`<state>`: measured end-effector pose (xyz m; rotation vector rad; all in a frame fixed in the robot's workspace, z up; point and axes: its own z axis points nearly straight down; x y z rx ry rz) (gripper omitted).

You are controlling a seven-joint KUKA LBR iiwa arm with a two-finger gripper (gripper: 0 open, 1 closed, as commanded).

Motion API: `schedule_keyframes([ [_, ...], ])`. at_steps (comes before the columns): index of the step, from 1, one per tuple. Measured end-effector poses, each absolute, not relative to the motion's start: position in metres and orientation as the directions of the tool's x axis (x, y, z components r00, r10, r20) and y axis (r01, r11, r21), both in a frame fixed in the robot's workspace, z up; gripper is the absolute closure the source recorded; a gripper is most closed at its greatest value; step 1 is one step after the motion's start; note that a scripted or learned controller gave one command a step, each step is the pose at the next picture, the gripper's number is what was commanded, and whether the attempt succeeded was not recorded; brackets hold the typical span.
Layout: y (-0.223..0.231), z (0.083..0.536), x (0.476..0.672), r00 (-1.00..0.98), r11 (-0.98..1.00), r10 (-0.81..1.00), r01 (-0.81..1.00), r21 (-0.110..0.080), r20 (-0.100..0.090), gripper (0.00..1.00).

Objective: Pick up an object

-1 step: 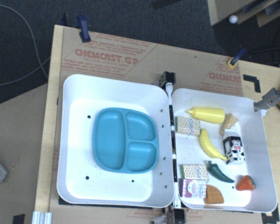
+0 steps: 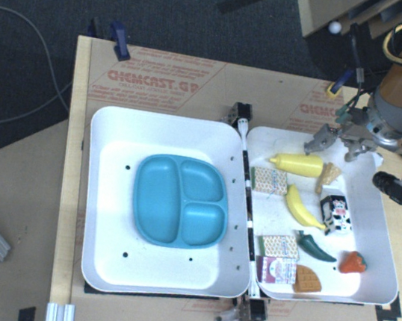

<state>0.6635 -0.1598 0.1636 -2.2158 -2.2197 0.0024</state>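
Mustard bottle (image 2: 299, 164) lies in right bin (image 2: 383, 253) beside banana (image 2: 302, 209); tool (image 2: 338, 143) just above it, fingers spread wide, holding nothing.

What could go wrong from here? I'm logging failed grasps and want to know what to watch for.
The gripper hovers at the right bin's far edge, so descending there might hit the rim. The nearest item, a yellow bottle, is rounded and may roll away. Items are packed close: the banana lies beside a small carton, so the gripper could bump neighbours.
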Motion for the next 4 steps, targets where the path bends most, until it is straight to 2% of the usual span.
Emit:
schedule_keyframes([
  [1, -0.151, 0.087, 0.605, 0.0, 0.0, 1.0, 1.0, -0.003, 0.001, 0.0],
  [2, -0.099, 0.084, 0.584, -0.001, 0.001, 1.0, 1.0, -0.002, 0.002, 0.0],
  [3, -0.1, 0.095, 0.585, 0.001, -0.001, 1.0, 1.0, -0.001, 0.002, 1.0],
  [4, -0.033, 0.186, 0.619, -0.002, 0.002, 1.0, 1.0, 0.003, 0.001, 1.0],
])
